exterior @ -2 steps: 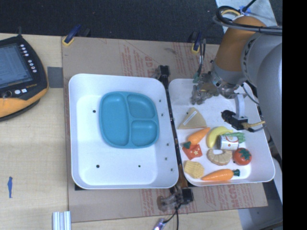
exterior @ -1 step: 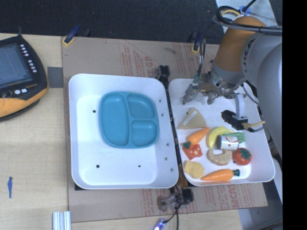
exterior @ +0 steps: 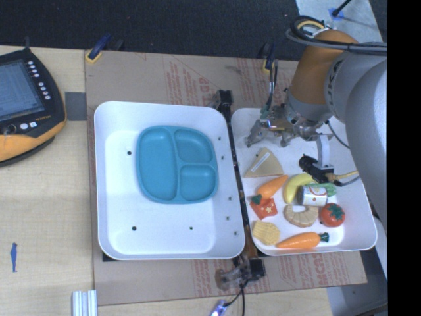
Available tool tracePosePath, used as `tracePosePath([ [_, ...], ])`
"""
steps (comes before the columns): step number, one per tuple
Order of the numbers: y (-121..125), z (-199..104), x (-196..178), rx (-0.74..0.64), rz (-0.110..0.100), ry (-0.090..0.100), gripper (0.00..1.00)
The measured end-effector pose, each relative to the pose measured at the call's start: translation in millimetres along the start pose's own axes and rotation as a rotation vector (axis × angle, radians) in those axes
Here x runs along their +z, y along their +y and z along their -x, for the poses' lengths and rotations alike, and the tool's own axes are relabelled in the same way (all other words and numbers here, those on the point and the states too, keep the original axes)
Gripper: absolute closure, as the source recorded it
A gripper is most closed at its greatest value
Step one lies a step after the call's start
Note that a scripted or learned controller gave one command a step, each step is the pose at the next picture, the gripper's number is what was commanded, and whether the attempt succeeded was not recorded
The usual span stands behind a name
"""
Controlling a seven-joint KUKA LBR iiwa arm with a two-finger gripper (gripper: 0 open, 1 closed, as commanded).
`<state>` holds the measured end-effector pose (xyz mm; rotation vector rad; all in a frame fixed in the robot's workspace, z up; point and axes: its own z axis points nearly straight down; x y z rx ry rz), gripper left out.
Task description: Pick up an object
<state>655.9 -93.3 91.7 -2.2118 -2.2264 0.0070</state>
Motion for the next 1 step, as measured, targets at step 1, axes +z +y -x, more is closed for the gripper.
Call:
tracePosePath([
  [1,0.2,0.6,-10.7,-0.002,-0.002,0.0,1.0],
])
